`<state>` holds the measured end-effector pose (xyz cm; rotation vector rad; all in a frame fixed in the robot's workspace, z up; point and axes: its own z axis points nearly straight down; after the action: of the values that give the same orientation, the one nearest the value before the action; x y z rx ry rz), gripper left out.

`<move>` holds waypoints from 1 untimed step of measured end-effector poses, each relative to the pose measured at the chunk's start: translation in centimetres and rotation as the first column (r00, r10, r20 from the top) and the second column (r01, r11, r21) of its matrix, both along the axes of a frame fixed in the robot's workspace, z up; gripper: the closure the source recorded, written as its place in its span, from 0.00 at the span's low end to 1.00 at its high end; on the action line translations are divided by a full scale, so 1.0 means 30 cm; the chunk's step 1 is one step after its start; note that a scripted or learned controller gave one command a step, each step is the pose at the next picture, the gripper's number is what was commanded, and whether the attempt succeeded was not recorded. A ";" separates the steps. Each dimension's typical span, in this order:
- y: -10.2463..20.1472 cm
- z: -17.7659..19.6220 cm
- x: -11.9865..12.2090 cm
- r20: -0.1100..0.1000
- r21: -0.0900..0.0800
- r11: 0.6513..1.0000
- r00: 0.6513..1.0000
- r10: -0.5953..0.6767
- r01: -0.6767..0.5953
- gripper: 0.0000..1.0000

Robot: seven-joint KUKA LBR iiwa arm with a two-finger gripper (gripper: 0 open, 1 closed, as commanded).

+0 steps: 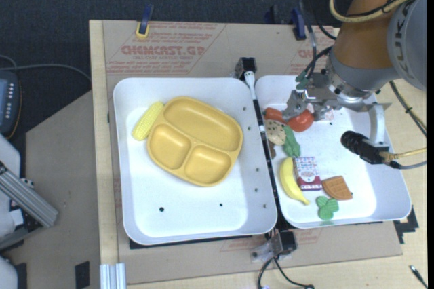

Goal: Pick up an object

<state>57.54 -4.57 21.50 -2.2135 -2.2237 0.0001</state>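
My gripper (297, 108) hangs low over the upper left part of the right bin (380, 179). Directly below and in front of it lies a red tomato-like piece (302, 122), touching or nearly touching the gripper; I cannot tell whether it is held. Left of that are a small orange-red piece (272, 114) and a speckled tan cookie (274, 132). A green leafy piece (291, 144), a yellow banana (290, 180), a small red-and-white packet (308, 171), a brown toast slice (337, 187) and a green broccoli piece (327, 207) lie further toward the front.
The left bin (135, 165) holds a yellow divided plate (195, 140) and a yellow corn cob (147, 120) at its upper left. The grey arm with its orange band (369, 16) comes in from the upper right. The bins' shared rim (263, 145) runs between them.
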 end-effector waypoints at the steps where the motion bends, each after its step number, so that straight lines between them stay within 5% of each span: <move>1: -0.024 0.067 -0.005 0.006 -0.003 1.000 1.000 -0.005 0.005 1.00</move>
<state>57.40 -5.29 23.52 -2.2237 -2.2232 -0.0034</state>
